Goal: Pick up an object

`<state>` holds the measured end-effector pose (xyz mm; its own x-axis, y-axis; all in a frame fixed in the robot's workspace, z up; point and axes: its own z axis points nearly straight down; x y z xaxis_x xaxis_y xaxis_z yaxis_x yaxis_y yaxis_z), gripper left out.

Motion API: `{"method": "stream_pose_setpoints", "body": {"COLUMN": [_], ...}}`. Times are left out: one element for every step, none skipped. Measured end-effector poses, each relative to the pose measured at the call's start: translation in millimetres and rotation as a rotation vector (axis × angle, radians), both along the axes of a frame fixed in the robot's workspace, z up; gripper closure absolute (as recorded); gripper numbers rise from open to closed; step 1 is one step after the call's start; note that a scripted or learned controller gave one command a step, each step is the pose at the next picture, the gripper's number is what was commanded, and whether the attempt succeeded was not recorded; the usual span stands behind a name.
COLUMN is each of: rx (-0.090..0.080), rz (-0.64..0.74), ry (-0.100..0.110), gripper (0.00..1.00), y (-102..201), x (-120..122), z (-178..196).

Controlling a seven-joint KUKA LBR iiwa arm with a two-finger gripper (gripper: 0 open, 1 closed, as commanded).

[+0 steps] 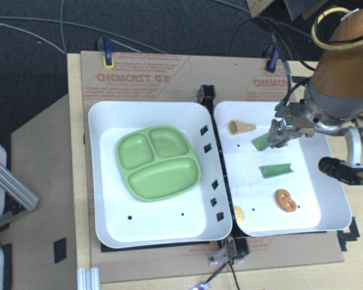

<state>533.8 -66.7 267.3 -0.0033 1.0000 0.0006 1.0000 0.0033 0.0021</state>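
Hovering gripper (277,135) over right bin (327,222), at its 12 o'clock | green piece (261,142) touching its tip | grip state: I cannot tell | looks light, stiff, slick; I'd pinch its narrow sides

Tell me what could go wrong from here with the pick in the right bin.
1. The end effector sits at one end of the upper green piece, so an off-centre grasp may slip.
2. The flat green rectangular piece lies close below; a descent could nudge it.
3. Dark cables hang near the wrist and might snag.
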Motion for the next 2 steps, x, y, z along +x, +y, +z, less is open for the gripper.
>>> {"method": "stream_pose_setpoints", "body": {"rx": [0.002, 0.0], "rz": [0.002, 0.0], "ry": [0.006, 0.003], "gripper": [1.0, 1.0], "y": [54, 98], "x": [0, 8], "z": [-18, -25]}}
